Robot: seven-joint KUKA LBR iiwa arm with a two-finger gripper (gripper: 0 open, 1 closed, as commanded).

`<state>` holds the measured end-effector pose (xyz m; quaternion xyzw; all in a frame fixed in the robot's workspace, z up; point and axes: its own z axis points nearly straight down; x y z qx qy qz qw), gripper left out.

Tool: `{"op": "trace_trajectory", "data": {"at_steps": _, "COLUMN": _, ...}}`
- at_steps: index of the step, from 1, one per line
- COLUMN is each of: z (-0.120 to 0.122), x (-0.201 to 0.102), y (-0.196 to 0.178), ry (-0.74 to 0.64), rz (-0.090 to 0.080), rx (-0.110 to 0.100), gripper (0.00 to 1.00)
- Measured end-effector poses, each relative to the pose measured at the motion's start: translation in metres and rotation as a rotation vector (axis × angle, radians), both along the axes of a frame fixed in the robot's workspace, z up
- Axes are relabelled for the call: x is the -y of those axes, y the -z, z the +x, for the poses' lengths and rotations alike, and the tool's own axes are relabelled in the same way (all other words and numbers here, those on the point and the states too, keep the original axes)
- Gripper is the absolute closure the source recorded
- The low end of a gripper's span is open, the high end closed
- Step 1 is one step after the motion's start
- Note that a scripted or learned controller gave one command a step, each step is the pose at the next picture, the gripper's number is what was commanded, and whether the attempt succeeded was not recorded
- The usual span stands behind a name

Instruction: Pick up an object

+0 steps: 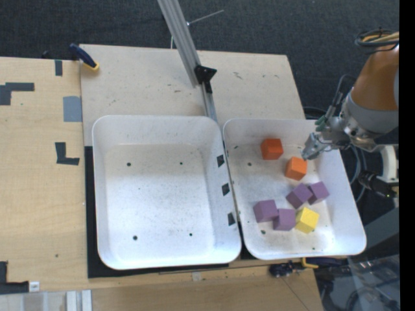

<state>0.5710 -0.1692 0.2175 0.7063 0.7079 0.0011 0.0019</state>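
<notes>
Claw (312,149) hangs just above an orange cube (296,168)

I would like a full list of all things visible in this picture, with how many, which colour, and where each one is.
Bins: 2, white, side by side on the bench; left bin, right bin.
Orange blocks: 2, in the right bin, upper part; one, the other beside the hand.
Purple blocks: 4, right bin, lower middle, clustered.
Yellow block: 1, right bin, next to the purple ones.
Metal rail: 1, grey, slanting from the top down to between the bins.
Clamp: 1, blue and yellow, upper left of the bench.
Arm: 1, grey with orange band, at right.
Hand: 1, over the right bin's upper right.
</notes>
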Motion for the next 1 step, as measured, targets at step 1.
{"op": "trace_trajectory", "data": {"at_steps": 1, "z": 0.0005, "x": 0.0094, "y": -0.0580, "ry": 0.001, "rz": -0.001, "rx": 0.001, "gripper": 1.00}}
